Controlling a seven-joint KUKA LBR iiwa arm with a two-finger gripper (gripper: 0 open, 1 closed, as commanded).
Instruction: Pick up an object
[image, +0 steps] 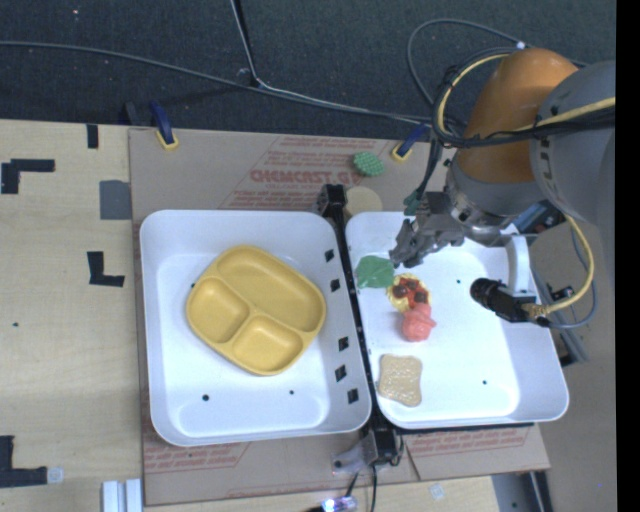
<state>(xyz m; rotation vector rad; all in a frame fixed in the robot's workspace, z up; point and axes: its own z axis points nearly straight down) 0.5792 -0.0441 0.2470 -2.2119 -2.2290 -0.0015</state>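
In the right bin (520, 385), the jaws (408, 258) (spread or closed, I cannot tell) hang just above a green piece (375, 270).

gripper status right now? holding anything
gripper: cannot be told whether open or closed; it hangs over the right bin just above the green piece, nothing seen between its fingers.

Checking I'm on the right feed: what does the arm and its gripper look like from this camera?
The arm is grey with a rounded orange band above the wrist. Yellow and black cables loop around that band, and more run down its right side. The gripper is dark grey metal with two slim fingers. A black cylindrical part sticks out below the wrist.
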